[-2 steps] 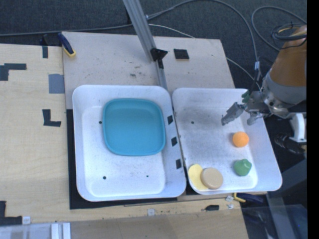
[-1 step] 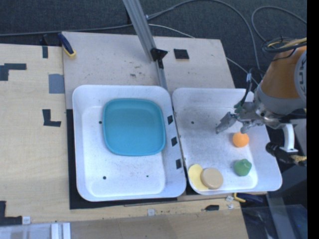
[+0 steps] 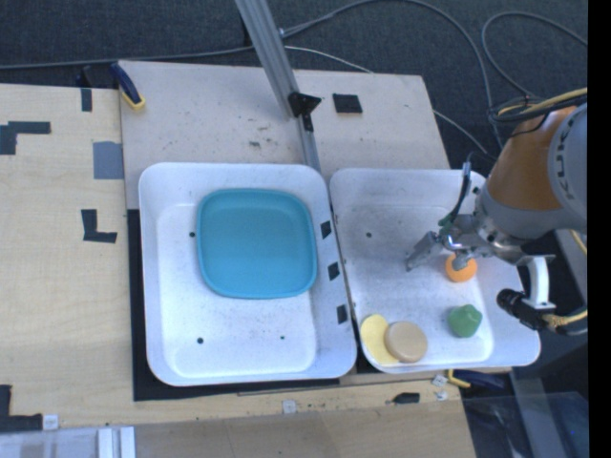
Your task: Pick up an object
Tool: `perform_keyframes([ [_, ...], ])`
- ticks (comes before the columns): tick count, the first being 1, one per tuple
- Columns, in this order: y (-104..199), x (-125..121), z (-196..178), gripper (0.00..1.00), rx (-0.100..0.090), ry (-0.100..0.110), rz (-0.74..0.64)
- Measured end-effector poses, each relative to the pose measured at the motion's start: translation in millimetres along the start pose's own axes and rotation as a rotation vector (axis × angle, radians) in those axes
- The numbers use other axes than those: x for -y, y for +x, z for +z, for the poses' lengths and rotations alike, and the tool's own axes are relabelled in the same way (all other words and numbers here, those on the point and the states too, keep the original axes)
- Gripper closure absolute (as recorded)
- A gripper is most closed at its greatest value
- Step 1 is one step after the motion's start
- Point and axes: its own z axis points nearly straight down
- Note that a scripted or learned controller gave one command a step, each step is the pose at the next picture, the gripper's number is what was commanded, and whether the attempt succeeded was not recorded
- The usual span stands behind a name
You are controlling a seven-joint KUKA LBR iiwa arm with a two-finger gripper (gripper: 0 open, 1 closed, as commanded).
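In the right bin (image 3: 382,198) my gripper (image 3: 437,252) hangs low over the floor, open, with one finger (image 3: 417,255) slanting out to the left. A small orange object (image 3: 461,269) lies right beside the other finger, at the bin's right side; it is not clearly between the fingers. A green lump (image 3: 465,321) sits nearer the front right corner. A tan round piece (image 3: 408,341) rests at the front, partly over a yellow object (image 3: 373,335).
The left bin (image 3: 167,284) holds a blue square plate (image 3: 256,241). A grey metal rail (image 3: 277,55) runs down from the top to the gap between the bins. Cables lie at the upper right.
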Motion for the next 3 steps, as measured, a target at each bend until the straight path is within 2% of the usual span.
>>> perform_keyframes([
  [1,0,-1,46,0.00,0.001,-0.006,-0.001],
  [2,-1,-1,34,1.00,0.003,-0.008,0.000],
  [3,5,3,-24,1.00,0.002,-0.009,-0.001],
])
